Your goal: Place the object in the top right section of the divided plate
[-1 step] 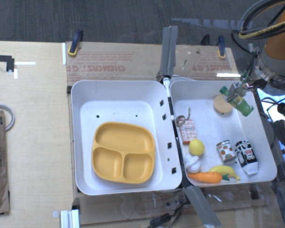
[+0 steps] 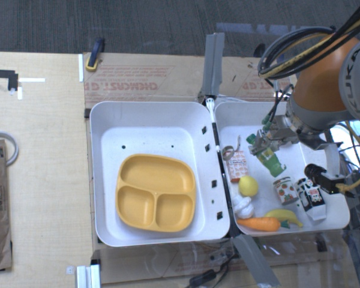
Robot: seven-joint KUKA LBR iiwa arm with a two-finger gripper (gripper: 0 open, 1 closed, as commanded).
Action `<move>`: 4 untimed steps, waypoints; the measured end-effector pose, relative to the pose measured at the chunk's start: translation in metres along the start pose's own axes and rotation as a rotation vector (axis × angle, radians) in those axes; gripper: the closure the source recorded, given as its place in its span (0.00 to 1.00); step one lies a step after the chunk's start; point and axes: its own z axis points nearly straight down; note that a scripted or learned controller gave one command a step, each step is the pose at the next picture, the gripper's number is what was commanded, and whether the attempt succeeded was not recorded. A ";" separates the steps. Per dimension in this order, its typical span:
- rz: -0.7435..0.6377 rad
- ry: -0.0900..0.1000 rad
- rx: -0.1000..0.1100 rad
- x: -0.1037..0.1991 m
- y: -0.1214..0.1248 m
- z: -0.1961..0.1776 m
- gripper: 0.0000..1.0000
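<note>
The yellow divided plate [image 2: 156, 173] lies in the left bin [image 2: 108, 161], with one wide section at the back and two smaller ones at the front; all three are bare. My gripper [image 2: 264, 141] hangs low in the right bin [image 2: 324, 221], directly over the upper end of a green bottle [image 2: 274, 163] that lies tilted on the bin floor. The wrist hides how the gripper meets the bottle.
The right bin also holds a small red-and-white carton [image 2: 236, 165], a lemon [image 2: 248, 186], a white lumpy item [image 2: 243, 207], a carrot [image 2: 259, 224], a banana [image 2: 285, 216], a small printed cup [image 2: 285, 191] and a black-and-white item [image 2: 312, 195]. A divider wall [image 2: 215, 143] separates the bins.
</note>
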 end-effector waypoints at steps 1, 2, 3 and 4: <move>0.227 0.000 0.002 0.083 -0.072 0.003 1.00; 0.283 -0.002 0.001 0.150 -0.066 0.005 1.00; 0.128 -0.002 0.003 0.222 -0.060 0.050 1.00; 0.238 0.017 -0.059 0.301 -0.021 0.084 1.00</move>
